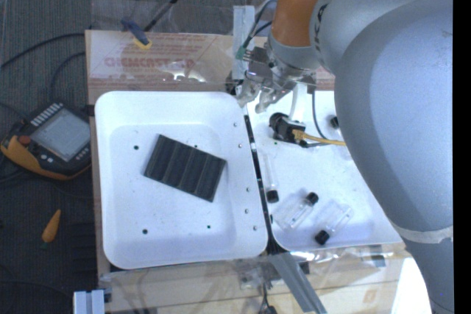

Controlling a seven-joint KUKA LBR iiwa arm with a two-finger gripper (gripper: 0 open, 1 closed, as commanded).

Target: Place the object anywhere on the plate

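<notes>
Task status: not begun, as far as the view shows. The dark ribbed plate [185,168] lies flat and slightly askew near the middle of the left bin [121,206], with nothing on its top. My reading is that the object to move is one of the two clear vials with black caps, the first vial [293,213] and the second vial [335,217]. They lie side by side toward 6 o'clock in the right bin [324,169]. A small loose black cap [272,195] sits at 9 o'clock of them, just beside the wall the bins share.

The claw [265,93] hangs at the 12 o'clock end of that shared wall, well apart from both vials and from the plate. Nothing is visibly gripped in it. Whether it is spread or pressed together, I cannot tell. The whole job is left to do: pick up, carry across the wall, set down.

Surface: pale wood [176,279] shows under the bins at 6 o'clock. A sheet of cardboard with red print [169,62] lies at 12 o'clock of the left bin. The left bin floor has a few small dark specks.

Room: dark carpeted floor [44,26]. A teach pendant [53,137] lies at 9 o'clock of the left bin, with a small orange item [50,226] at 6 o'clock of it. The grey arm [390,99] takes up the 3 o'clock side.
</notes>
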